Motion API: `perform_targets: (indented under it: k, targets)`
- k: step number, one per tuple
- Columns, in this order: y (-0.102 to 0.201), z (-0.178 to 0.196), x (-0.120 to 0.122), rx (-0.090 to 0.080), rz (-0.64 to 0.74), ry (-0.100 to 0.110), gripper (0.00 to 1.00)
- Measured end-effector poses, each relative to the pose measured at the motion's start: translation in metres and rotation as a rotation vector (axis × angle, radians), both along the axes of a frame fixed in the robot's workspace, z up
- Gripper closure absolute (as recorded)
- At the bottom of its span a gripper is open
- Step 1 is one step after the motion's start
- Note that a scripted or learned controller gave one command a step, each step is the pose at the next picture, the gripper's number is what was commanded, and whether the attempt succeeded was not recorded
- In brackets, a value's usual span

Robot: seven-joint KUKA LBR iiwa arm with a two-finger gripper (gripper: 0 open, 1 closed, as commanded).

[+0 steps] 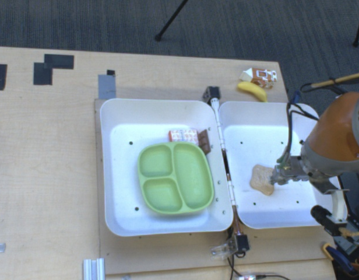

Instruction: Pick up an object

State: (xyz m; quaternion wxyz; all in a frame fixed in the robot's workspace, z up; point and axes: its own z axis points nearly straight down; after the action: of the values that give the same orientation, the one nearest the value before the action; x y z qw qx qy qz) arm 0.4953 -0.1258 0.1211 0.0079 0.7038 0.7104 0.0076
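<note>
Toast-like tan object (262, 179) is seen lying flat on the floor of the right bin (249, 142), toward the bin's seven o'clock area. The gripper (278, 177) is positioned at the object's three o'clock edge, touching or nearly touching it; whether contact is made cannot be told. The state of the jaws cannot be told from this view, and nothing is seen held between them. The orange band (340, 133) of the arm is seen at two o'clock from the gripper.

In the left bin (109, 156), a green divided plate (176, 178) is placed near the centre. A small patterned box (183, 135) is found at the plate's twelve o'clock, just beside its rim. On the bench (45, 174), at twelve o'clock of the right bin, a banana (252, 90) is laid beside a small carton (261, 75).
</note>
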Motion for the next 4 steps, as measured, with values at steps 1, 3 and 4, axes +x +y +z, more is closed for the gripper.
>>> perform_targets:
  k: [1, 3, 4]
  targets:
    - [0.0, 0.0, 0.0, 0.0, 0.0, 0.0, 0.0]
    - [0.001, 0.011, 0.002, 0.0, 0.003, -0.003, 0.0]
    - [0.039, -0.034, -0.007, -0.001, -0.007, 0.015, 0.0]
